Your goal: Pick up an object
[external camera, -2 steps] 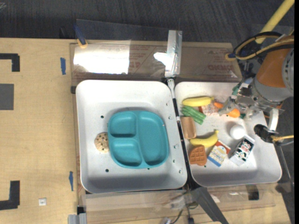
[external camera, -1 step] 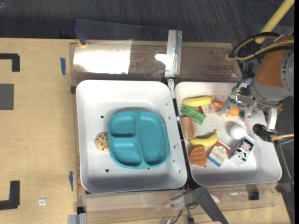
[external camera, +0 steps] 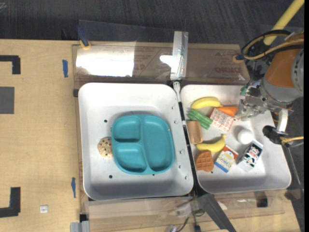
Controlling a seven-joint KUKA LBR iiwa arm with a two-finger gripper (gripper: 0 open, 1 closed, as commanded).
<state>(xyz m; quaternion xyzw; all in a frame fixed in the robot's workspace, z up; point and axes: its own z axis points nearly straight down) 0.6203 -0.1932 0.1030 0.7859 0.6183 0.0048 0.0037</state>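
The arm hangs over the right bin (external camera: 280,180) with the gripper (external camera: 251,105) at its 1 o'clock corner, above the orange carrot (external camera: 226,111); whether the pincer is released or clenched cannot be told. This looks like the approach step, nothing visibly grasped. Next it likely needs a straight descent onto 1 item, avoiding the nearby white ball (external camera: 245,137).

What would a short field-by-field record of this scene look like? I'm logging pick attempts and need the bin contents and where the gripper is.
left bin: teal divided tray in the middle; cookie beside the tray's left edge
right bin: two bananas, green item, waffle, white cup, small cartons
gripper: over the right bin's upper right part, near an orange item
held object: none visible between the fingers
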